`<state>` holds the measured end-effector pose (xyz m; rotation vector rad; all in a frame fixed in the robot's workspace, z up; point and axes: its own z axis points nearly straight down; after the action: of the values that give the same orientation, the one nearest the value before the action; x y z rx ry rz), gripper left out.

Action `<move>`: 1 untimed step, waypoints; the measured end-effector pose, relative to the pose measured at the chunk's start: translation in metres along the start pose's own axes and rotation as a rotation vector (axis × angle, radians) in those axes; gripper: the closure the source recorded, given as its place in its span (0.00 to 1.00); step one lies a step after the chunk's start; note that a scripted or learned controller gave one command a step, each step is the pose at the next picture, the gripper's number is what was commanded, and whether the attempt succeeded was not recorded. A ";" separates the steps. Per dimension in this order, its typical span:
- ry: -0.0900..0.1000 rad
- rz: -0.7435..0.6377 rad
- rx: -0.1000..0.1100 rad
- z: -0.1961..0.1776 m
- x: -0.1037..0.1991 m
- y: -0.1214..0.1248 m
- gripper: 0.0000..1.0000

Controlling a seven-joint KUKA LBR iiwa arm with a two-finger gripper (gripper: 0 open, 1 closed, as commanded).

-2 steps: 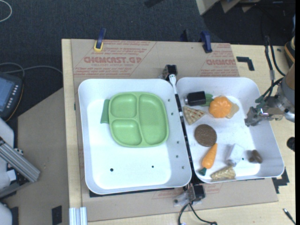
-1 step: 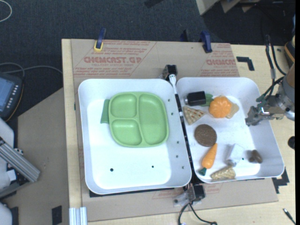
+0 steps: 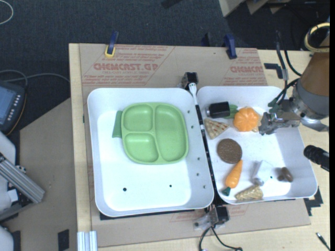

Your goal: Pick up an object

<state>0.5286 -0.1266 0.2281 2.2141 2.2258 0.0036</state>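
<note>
The gripper [image 3: 268,123] is seen low in the right bin [image 3: 293,190], near its right wall and just beside the orange [image 3: 246,119]. Whether anything is pinched cannot be told from this slant; nothing is seen between its tips, so no catch is claimed. The step in hand is judged to be the approach: nothing is lifted yet.

The choices are all laid out in the right bin. A black block [image 3: 220,109] is found at the far edge, the orange next to it, a cracker wedge [image 3: 215,127] by the left wall, a brown cookie [image 3: 229,150] in the middle, and a carrot [image 3: 234,174] toward the near edge. In the left bin [image 3: 104,156] a green divided plate [image 3: 155,133] is set.

For the next move, a short shift toward the left wall is called for, so the orange is straddled before the squeeze and the lift.
</note>
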 end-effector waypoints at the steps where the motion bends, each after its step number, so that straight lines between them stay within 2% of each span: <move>1: 0.001 -0.002 0.000 0.004 0.056 0.020 1.00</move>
<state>0.5479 -0.0701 0.2242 2.2128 2.2287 0.0048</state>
